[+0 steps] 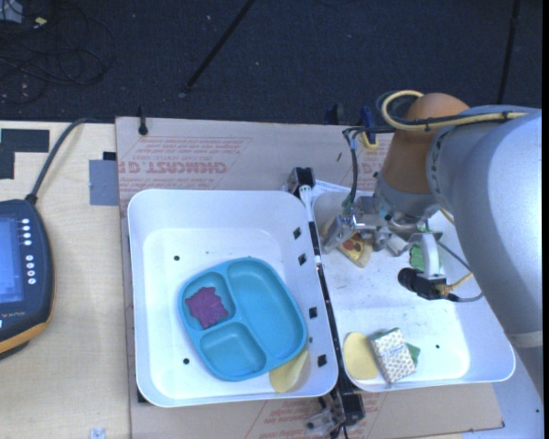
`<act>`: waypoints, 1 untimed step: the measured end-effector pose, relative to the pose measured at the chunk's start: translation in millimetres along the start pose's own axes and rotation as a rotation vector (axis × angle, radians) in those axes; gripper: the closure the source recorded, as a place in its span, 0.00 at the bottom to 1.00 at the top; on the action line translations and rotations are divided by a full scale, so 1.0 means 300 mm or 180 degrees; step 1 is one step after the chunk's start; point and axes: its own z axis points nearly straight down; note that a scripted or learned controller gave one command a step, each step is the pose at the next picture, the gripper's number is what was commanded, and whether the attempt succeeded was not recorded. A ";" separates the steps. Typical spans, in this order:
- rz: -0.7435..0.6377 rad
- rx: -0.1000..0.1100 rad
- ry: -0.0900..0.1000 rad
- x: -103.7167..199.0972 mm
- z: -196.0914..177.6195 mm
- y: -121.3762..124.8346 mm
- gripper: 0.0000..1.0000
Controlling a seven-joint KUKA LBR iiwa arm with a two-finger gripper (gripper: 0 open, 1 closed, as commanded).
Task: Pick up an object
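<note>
Divided tray [256,323] in left bin [156,245]; patterned block [394,356] in right bin [480,359].

A small yellow-and-red object [355,248] lies in the right bin's [476,359] far-left corner.

Grey arm [494,199] from the right, orange-banded wrist bent downward; gripper [359,243] low, near bin floor

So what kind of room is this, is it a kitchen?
Probably a robot lab, not a kitchen. A big grey robot arm reaches over two white bins, and a control pad with a screen lies on the bench beside cables.
</note>
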 end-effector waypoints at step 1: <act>0.0003 0.0002 0.0000 0.011 0.000 -0.003 0.00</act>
